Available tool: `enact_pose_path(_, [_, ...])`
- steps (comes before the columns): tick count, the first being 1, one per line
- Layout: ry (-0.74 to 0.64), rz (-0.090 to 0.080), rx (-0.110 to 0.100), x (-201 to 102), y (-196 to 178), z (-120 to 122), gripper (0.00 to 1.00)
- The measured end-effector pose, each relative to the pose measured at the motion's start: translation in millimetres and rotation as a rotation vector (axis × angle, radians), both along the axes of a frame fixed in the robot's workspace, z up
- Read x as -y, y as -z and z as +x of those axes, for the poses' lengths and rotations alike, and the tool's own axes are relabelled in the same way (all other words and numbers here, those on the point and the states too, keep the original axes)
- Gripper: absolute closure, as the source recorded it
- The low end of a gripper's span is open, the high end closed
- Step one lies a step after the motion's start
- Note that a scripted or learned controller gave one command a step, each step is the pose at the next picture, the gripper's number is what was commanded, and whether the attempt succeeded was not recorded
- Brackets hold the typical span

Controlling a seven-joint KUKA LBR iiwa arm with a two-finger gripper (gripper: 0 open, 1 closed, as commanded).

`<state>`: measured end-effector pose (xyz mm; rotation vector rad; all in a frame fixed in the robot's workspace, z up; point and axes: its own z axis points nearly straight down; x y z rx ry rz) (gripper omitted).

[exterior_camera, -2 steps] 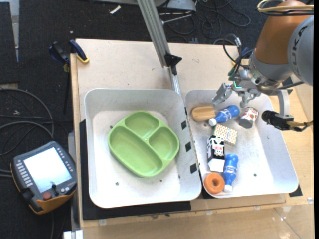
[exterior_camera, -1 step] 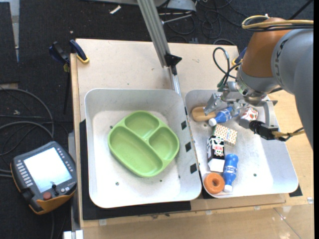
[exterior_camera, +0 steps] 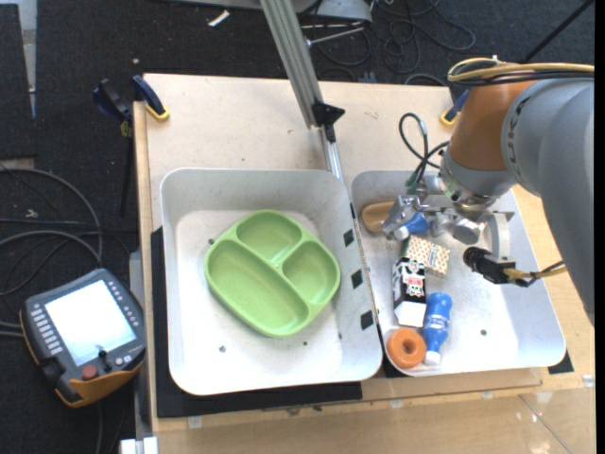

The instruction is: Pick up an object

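The end effector (exterior_camera: 427,218) hangs low over the right bin (exterior_camera: 529,334), its grip impossible to tell, above a tan object (exterior_camera: 375,217) and a patterned box (exterior_camera: 427,253), with nothing visibly lifted, so the pick remains to be done.

One fixed camera looks down at a slant from above the bench (exterior_camera: 236,121); both white bins are in frame, the left bin (exterior_camera: 180,253) and the right bin (exterior_camera: 529,329) side by side; the floor (exterior_camera: 66,112) lies beyond; the arm (exterior_camera: 529,121) enters from the right.
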<state>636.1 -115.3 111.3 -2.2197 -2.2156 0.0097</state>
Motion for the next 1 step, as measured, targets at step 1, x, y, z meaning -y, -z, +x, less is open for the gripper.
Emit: enact_pose_path(1, [-0.001, -0.001, 0.004, 0.2, 17.2, -0.7, 0.00])
